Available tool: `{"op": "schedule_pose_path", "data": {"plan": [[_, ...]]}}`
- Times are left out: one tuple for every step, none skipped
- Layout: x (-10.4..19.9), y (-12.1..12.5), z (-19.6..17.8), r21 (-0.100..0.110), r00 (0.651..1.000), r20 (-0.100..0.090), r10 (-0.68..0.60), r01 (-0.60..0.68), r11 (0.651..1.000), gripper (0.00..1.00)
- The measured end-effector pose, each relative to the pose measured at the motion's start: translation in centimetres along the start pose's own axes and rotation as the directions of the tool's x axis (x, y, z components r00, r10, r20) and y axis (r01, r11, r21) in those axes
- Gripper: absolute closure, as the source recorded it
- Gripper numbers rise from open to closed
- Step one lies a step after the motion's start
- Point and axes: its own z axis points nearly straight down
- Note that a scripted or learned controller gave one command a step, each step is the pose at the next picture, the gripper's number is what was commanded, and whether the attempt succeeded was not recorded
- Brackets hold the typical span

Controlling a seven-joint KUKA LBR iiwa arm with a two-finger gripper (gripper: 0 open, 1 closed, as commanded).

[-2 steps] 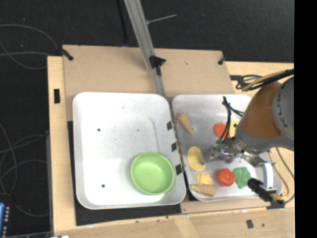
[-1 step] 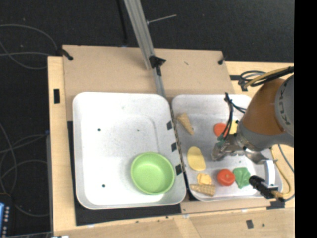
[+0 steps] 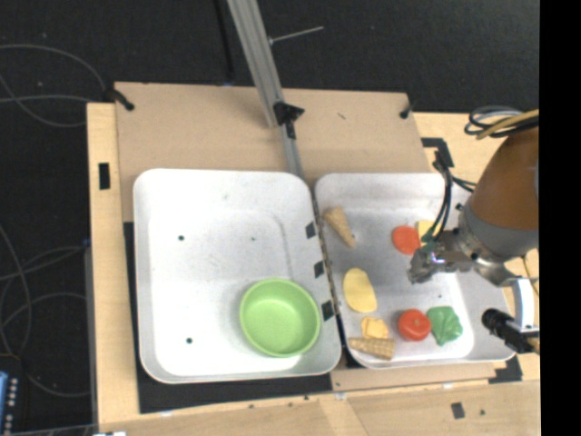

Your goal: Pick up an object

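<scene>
The right bin (image 3: pixel 381 193) holds several small items: a tan cone-shaped piece (image 3: pixel 339 226), a yellow oval piece (image 3: pixel 359 290), a small orange-yellow block (image 3: pixel 373 327), a waffle-textured piece (image 3: pixel 374 347), a red tomato-like ball (image 3: pixel 414 324), a green leafy piece (image 3: pixel 444 324) and a small red-orange ball (image 3: pixel 405 238). My gripper (image 3: pixel 423 265) hangs low over the right part of this bin, just below and right of the red-orange ball. A yellow scrap (image 3: pixel 425 229) shows beside the wrist. Nothing visible sits in the gripper.
A green bowl (image 3: pixel 279 317) sits in the near right corner of the left bin (image 3: pixel 200 216). A metal pole (image 3: pixel 257 53) slants from the top down to the gap between the bins. Cables trail over the arm at the right.
</scene>
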Motion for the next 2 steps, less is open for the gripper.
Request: {"op": "schedule_pose_path", "data": {"plan": [[0.7,0.1,-6.0,-0.002,1.0,0.0,-0.011,0.011,1.0,1.0],[0.7,0.3,-9.7,0.0,1.0,0.0,-0.012,0.012,1.0,1.0]]}}
